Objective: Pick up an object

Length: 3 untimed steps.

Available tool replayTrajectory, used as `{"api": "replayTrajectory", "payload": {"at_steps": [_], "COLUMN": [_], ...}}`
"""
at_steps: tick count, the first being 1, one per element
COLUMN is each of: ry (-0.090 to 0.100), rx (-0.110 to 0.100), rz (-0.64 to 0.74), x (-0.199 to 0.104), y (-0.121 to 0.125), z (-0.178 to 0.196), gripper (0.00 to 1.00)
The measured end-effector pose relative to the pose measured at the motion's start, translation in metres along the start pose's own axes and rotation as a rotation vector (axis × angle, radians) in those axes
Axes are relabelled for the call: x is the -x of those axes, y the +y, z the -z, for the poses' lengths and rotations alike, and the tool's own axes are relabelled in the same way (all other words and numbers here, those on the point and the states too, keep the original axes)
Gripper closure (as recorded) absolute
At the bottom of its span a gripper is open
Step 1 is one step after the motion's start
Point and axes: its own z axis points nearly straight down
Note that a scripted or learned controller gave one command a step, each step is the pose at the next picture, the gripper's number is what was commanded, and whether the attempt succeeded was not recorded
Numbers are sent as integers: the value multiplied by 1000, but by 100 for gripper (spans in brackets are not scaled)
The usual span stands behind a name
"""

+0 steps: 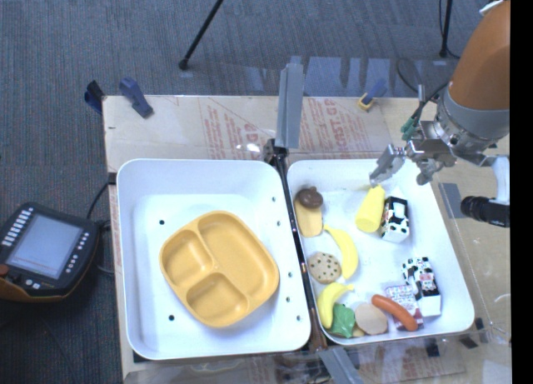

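Observation:
The right bin [433, 207] holds several toy foods: a yellow block [371, 209], a black-and-white cow carton [395, 218], a brown-topped cupcake [309, 211], a banana [344, 251], a cookie [324, 268], a second banana with a green end [332, 303], a sausage [395, 311], a round patty [371, 319] and a second carton [422, 284]. My gripper [405, 166] hangs above the bin's far right part, just above and right of the yellow block. Its two grey fingers are spread apart with nothing between them.
The left bin [137, 207] holds a yellow sectioned plate [218, 267]. A grey post [290, 107] stands between the bins at the back. A tablet-like pendant [42, 249] lies left of the bench. Blue clamps [133, 95] sit on the cardboard behind.

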Motion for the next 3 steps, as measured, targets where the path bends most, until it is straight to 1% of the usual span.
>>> {"api": "replayTrajectory", "payload": {"at_steps": [1, 2, 3], "ry": [3, -4, -13], "rx": [-9, 14, 32], "rz": [150, 236, 342], "x": [71, 83, 94], "y": [25, 34, 35], "z": [-115, -166, -178], "gripper": [0, 0, 0]}}
